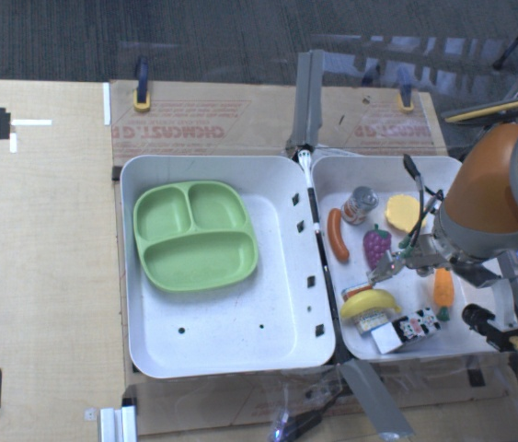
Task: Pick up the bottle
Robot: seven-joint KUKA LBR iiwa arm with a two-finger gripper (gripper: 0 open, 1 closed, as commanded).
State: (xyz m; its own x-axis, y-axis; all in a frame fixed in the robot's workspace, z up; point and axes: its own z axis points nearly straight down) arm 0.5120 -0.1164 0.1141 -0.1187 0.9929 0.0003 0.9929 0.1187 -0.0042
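Two white bins point(143, 274) side by side on worktop point(38, 247). One green divided plate point(196, 235), three compartments, in left bin. Right bin: one small bottle point(360, 205), one sausage point(337, 235), one purple grape bunch point(376, 244), one yellow round piece point(403, 213), one banana point(369, 303), one carrot point(443, 286), one black-and-white block point(417, 325). Two clamps point(142, 95) at cardboard's far edge.

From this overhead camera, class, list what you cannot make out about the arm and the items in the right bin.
- Hand: small and blurred in the camera view, so its state is unclear.
- Bottle: too small to read its label.
- Black-and-white item near the right bin's front wall: too small to identify.
- Orange item: partly covered by the arm.
- Arm: cut off by the view's right edge.
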